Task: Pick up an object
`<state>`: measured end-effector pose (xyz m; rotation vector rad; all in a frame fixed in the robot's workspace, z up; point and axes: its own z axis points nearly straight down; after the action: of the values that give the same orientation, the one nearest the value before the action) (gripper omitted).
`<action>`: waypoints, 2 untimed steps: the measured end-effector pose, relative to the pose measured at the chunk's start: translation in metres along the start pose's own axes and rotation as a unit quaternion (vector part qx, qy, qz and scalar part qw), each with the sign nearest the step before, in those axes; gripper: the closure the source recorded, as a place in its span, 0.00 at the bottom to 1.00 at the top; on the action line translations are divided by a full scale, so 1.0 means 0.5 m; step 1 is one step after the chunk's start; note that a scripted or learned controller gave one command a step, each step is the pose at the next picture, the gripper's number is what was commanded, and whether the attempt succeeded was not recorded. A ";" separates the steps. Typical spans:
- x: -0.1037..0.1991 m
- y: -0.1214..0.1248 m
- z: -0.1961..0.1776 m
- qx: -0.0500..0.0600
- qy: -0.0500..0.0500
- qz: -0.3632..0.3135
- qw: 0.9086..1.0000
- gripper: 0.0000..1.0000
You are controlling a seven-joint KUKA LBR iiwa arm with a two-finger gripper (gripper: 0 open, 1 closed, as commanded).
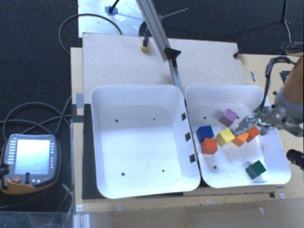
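Several small blocks lie in the right bin [280, 175]: a purple one [229, 116], a blue one [204, 132], a yellow one [225, 137], a red one [209, 146], two orange ones [241, 139] [253, 132] and a green one [256, 169]. My gripper [248, 124] comes in from the right over this bin. Its metal tip hangs right above the two orange blocks, just right of the purple one. No block is visibly lifted.
The left white bin [102, 127] adjoins the right one along a shared middle wall. A slanted metal pole [154, 23] ends near the bins' back junction. A teach pendant [28, 163] with cables lies on the floor at the left.
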<state>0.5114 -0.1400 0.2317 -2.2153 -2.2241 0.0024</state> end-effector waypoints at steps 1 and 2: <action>0.000 0.002 -0.005 -0.002 0.000 0.001 1.000 0.00; -0.013 -0.014 0.105 0.000 0.000 0.001 1.000 0.00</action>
<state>0.5045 -0.1464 0.1790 -2.2182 -2.2210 0.0030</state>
